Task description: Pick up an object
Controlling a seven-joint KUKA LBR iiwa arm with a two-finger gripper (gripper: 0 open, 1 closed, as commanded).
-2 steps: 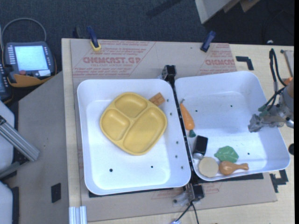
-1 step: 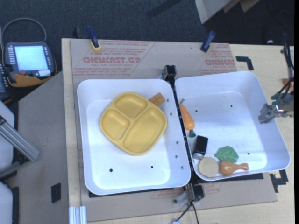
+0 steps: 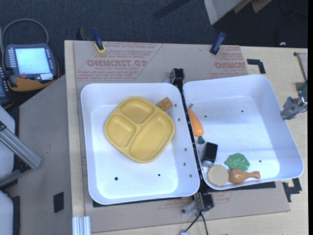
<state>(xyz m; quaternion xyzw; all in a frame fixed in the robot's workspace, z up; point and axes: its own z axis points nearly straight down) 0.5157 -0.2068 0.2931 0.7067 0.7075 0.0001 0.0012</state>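
We see the gripper [image 3: 293, 106] at the right bin's [image 3: 254, 89] right rim; its grip state we cannot tell. The carrot [image 3: 196, 124], black block [image 3: 210, 152], green leaf [image 3: 237, 160] and drumstick [image 3: 243, 176] crowd that bin's left and front edges, its middle bare. A yellow divided plate [image 3: 140, 129] sits in the left bin [image 3: 98, 170].

Right bin [image 3: 244, 89] open across its middle and far side, carrot [image 3: 195, 123], black block [image 3: 210, 152], leaf [image 3: 237, 160], drumstick [image 3: 243, 176] crowding its near-left corner, yellow plate [image 3: 140, 129] filling left bin's [image 3: 98, 175] centre
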